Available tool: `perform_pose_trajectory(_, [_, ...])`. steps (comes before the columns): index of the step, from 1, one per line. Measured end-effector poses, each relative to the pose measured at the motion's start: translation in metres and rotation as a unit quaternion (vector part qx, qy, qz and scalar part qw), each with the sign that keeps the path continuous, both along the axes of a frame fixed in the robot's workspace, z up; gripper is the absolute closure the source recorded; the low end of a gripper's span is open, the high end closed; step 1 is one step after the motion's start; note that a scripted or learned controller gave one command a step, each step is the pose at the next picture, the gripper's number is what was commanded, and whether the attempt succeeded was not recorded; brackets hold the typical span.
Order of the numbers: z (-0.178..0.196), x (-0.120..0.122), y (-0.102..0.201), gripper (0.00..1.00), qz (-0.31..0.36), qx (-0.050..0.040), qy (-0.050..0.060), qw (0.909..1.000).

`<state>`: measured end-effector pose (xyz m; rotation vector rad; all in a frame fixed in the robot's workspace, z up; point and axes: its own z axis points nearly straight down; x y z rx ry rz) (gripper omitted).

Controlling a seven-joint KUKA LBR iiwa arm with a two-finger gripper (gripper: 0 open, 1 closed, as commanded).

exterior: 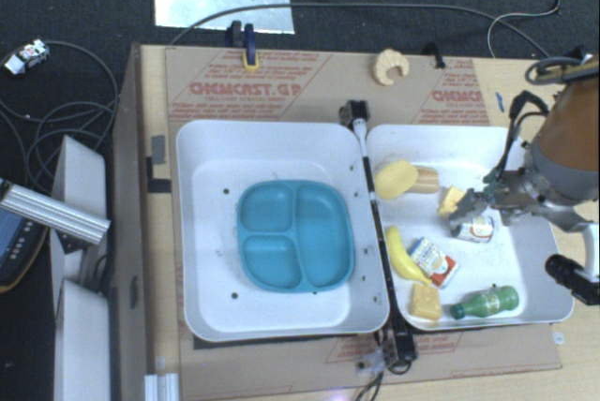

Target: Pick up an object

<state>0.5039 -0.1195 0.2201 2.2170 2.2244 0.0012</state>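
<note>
Gripper (466, 214): low in rt bin (525, 141), over small packet (480, 230); grip state can't tell. Banana (404, 257), green bottle (486, 302) nearby; poss. cheese wedge (425, 303).

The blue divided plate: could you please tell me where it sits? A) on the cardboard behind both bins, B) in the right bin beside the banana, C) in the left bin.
C: the blue divided plate lies flat inside the left bin, alone, across the divider from the banana.

open: left bin (211, 155) rim around blue tray (294, 234) | crowded: right bin (506, 141) — banana (403, 255), green bottle (486, 302)
</note>
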Motion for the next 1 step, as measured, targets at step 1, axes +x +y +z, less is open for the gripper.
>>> perform_pose_trajectory(1, [-0.1347,0.0583,-0.0057,0.0,0.0,-0.0004,-0.002,1.0])
